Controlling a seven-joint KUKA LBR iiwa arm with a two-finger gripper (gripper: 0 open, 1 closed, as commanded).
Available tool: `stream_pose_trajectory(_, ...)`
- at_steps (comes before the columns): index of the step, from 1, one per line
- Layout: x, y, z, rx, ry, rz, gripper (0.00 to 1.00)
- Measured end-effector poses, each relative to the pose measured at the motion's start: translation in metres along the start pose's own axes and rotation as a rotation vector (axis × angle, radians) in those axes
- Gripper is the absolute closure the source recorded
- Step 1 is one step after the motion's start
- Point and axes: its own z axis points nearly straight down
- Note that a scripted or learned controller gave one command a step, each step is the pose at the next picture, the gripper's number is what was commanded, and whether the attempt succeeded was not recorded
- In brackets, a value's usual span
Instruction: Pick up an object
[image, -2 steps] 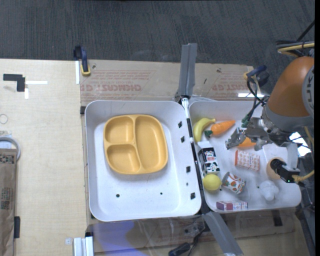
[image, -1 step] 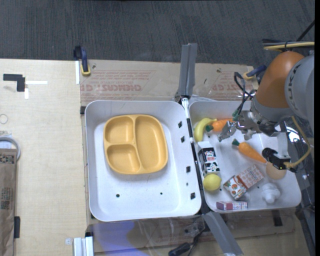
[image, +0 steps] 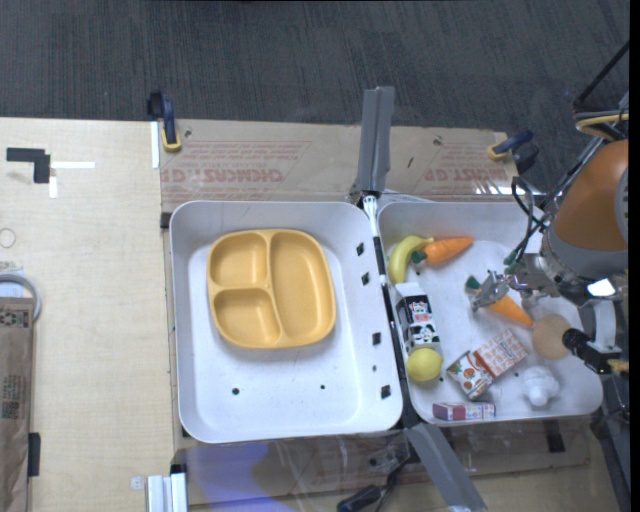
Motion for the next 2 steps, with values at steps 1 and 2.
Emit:
stream_pose_trajectory(1,-0.001,-0.001,-0.005,0.005,0.002,0.003,1.0)
stream_pose_trajectory(2,-0.008,0.016,-0.15,0.0,-0.002,0.154,1.0)
